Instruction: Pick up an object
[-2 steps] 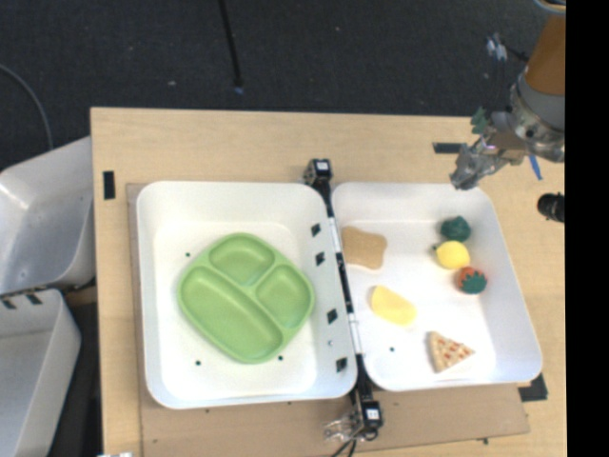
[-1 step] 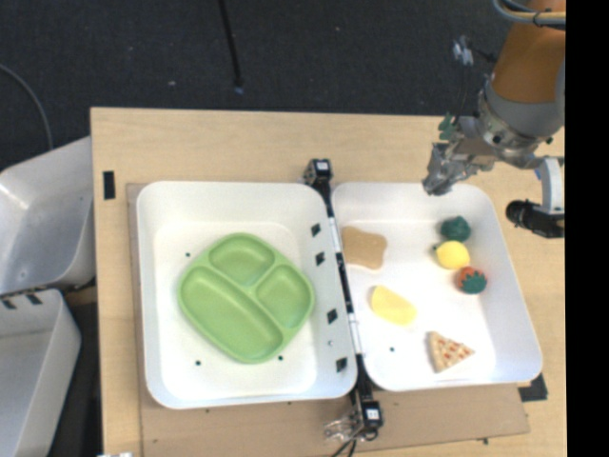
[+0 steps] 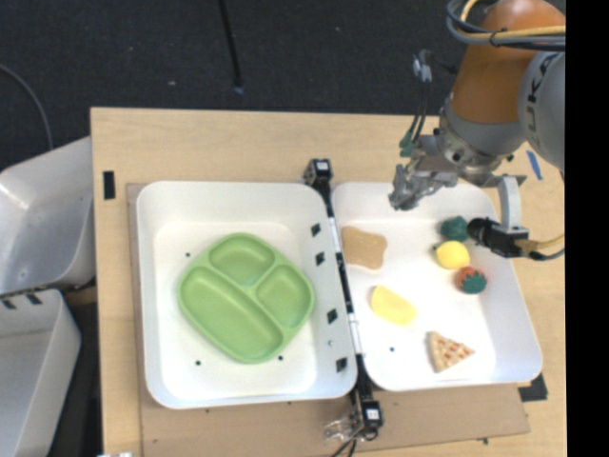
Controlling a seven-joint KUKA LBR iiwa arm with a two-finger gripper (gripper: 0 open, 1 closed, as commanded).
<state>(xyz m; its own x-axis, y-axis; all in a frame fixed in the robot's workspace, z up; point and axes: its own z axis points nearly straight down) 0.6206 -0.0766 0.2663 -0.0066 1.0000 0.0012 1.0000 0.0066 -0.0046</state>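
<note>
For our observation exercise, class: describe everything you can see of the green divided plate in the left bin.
The green divided plate is pale lime green and looks like smooth moulded plastic, with rounded corners and a raised rim. Ridges split it into three compartments: one long section along its lower left side and two smaller ones along its upper right. It lies flat and right side up, turned at a slant, near the middle of the left bin, resting on the bin's floor. Nothing lies on it or touches it otherwise.

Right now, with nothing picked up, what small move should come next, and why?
Probably shift the end effector down-left over the tan piece and lower. It hangs above the right bin's bare far corner, and that piece looks nearest.
</note>
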